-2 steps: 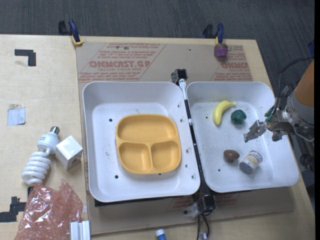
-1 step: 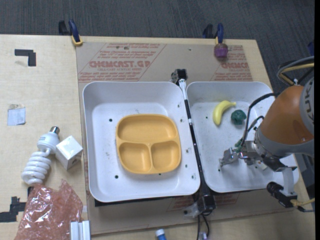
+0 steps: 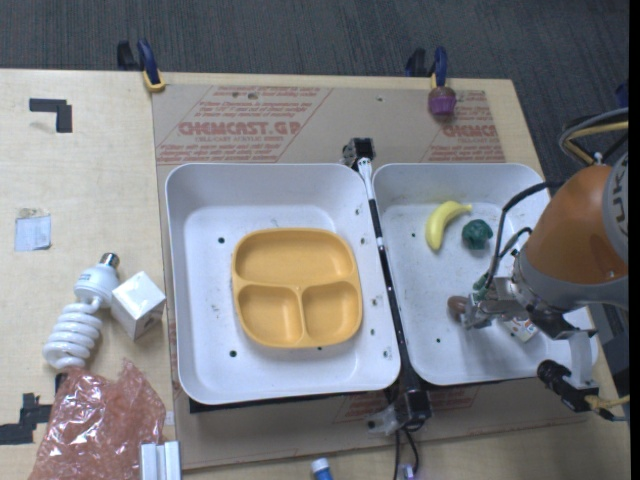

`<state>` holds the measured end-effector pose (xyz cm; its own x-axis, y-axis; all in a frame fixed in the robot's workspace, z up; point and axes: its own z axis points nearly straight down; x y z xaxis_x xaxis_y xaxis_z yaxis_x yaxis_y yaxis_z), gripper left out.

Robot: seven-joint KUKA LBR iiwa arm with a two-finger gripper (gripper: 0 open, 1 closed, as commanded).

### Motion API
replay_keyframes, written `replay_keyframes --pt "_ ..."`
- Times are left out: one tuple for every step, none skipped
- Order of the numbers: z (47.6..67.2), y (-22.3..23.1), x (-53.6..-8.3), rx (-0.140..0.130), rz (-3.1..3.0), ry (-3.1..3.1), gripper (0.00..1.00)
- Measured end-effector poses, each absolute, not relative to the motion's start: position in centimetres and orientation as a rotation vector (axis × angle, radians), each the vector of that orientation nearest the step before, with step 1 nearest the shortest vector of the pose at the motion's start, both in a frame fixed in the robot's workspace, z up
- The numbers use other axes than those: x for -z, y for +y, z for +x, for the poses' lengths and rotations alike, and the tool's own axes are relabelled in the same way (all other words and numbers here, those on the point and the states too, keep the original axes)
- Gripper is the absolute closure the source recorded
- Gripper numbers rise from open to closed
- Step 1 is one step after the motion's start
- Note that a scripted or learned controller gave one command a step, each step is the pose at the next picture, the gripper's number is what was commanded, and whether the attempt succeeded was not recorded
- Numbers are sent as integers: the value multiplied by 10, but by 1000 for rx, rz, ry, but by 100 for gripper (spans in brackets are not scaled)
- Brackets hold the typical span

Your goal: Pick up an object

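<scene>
The arm (image 3: 580,238) fills the right of the view, nearest the lens, its orange band above the right bin (image 3: 430,353). Below it the pincer (image 3: 478,310) hangs low over that bin's floor, near a small dark thing just left of its tip; whether that thing sits between the fingers is too blurred to tell, and I cannot tell if the pincer is open or closed. Candidates for picking lie farther back in this bin: a banana (image 3: 445,223) and, just beside it, a green ball (image 3: 477,233). The left bin (image 3: 200,218) carries a yellow tray (image 3: 296,286). This looks like the descent-and-grasp step. Next, the pincer needs to close squarely on one object, then lift straight up.
</scene>
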<state>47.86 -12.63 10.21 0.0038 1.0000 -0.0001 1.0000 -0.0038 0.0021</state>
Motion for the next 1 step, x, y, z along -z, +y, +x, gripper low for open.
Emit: replay_keyframes --pt "478 -126 -102 -2 2225 2217 0"
